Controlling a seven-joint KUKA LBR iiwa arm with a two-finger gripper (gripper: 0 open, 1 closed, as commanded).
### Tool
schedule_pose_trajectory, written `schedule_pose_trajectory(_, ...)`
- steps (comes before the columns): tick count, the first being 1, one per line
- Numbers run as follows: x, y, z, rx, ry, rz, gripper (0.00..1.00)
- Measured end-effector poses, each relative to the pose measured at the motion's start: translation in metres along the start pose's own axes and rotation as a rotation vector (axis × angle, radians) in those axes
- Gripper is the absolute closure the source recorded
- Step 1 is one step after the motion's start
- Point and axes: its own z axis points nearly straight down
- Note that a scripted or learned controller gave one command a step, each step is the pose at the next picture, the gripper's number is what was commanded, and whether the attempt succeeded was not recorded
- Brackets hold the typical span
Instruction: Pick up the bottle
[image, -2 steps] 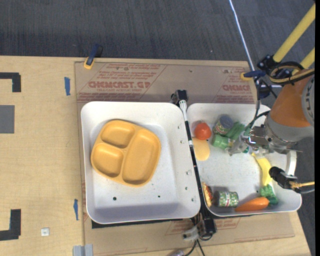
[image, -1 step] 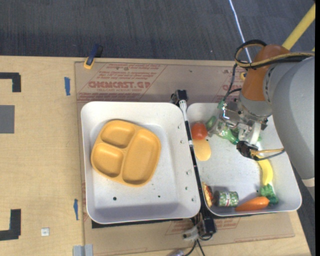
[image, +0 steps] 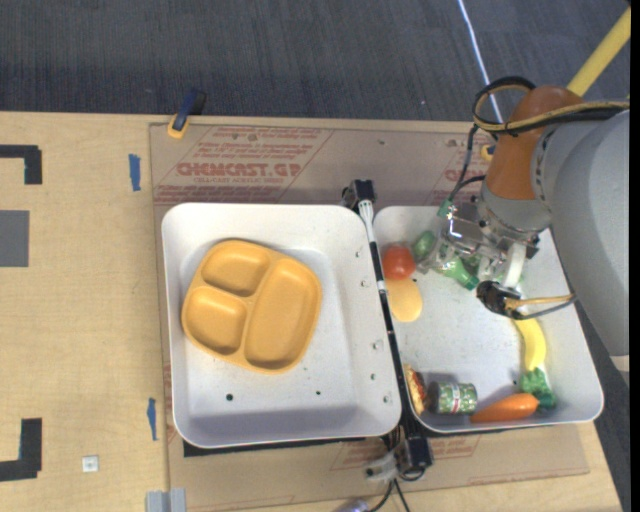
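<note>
A green bottle (image: 428, 244) lies in the upper part of the right bin (image: 450, 340), just right of a red tomato. My gripper (image: 472, 252) hangs directly over the bottle and covers its middle. Green shows to the gripper's left and again below it. The grey arm with its orange band comes in from the upper right.
The right bin also holds a red tomato (image: 398, 263), a pale yellow piece (image: 405, 300), a banana (image: 531, 343), a carrot (image: 505, 407) and a small can (image: 452, 397). A yellow divided plate (image: 251, 305) sits in the left bin (image: 200, 400).
</note>
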Motion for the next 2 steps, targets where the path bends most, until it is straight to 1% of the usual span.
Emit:
schedule_pose_trajectory(1,0.000,-0.032,0.007,-0.057,0.027,0.287,1.00)
schedule_pose_trajectory(2,0.070,-0.060,-0.108,-0.054,0.036,0.502,1.00)
